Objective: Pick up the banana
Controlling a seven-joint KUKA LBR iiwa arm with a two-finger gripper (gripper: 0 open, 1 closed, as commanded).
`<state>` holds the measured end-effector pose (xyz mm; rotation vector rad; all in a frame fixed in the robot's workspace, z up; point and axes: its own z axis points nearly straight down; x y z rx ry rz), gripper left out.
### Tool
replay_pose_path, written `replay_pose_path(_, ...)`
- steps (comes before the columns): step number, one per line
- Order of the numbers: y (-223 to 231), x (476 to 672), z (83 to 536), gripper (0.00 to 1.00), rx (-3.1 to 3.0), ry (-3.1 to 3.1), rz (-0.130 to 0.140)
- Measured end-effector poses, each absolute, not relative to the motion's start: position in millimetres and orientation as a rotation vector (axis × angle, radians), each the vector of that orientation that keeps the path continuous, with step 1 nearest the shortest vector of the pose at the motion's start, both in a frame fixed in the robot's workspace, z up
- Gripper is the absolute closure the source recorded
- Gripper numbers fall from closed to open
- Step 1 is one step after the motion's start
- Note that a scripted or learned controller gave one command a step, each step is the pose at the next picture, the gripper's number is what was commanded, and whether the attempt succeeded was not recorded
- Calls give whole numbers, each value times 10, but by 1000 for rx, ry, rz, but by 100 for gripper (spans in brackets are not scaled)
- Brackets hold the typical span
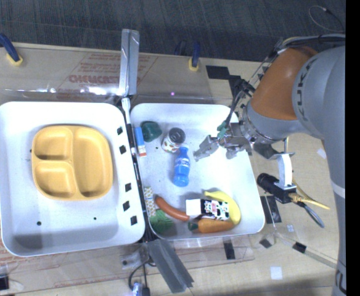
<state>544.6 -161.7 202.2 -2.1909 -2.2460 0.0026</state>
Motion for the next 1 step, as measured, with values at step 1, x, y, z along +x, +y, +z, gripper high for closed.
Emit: replay_pose_path(1,-2111,4768,1190,0,-2235,-2205,1)
